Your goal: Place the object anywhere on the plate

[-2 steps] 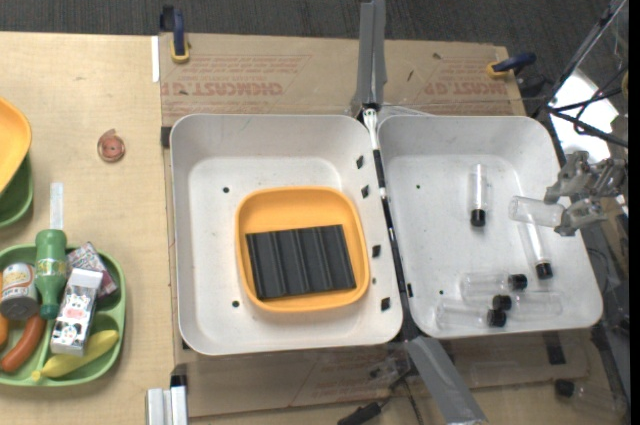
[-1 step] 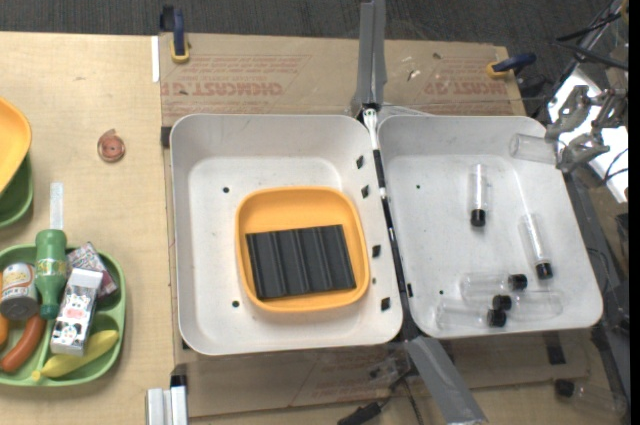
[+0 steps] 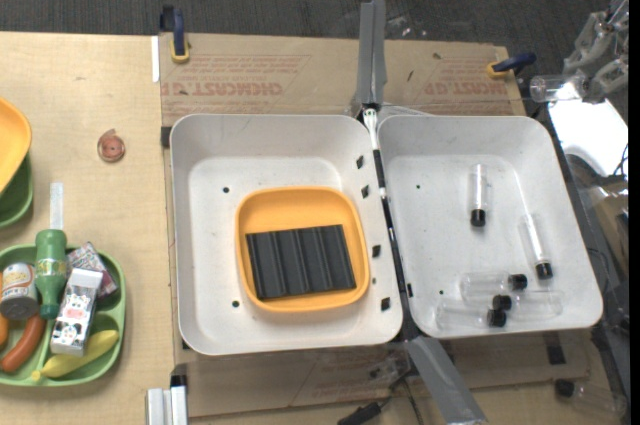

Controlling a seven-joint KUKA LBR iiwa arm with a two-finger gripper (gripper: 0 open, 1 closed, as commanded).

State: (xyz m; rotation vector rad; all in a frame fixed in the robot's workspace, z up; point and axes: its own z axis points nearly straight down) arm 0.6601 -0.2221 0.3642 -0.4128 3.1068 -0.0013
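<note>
Nearest the camera: green tray (image 3: 100, 353) at the bench's (image 3: 80, 93) near left corner, carrying toy food, a small green bottle (image 3: 50, 268) and a carton (image 3: 75, 308).

Gripper (image 3: 598, 53): off past the far right corner of the right bin (image 3: 560, 163), blurred and cut by the frame edge. Open or closed: cannot tell. Nothing seen held.

Right bin: one clear black-capped tube (image 3: 478, 195) near the centre, a second (image 3: 533, 245) by the right wall, several more (image 3: 495, 298) at the near edge.

Left bin (image 3: 185, 213): orange plate (image 3: 300, 201) at centre. Black ridged block (image 3: 300, 261) lies flat on the plate, inside its rim, towards its near edge.

Small pink disc (image 3: 112, 146) sits alone on the bench, left of the left bin.
</note>
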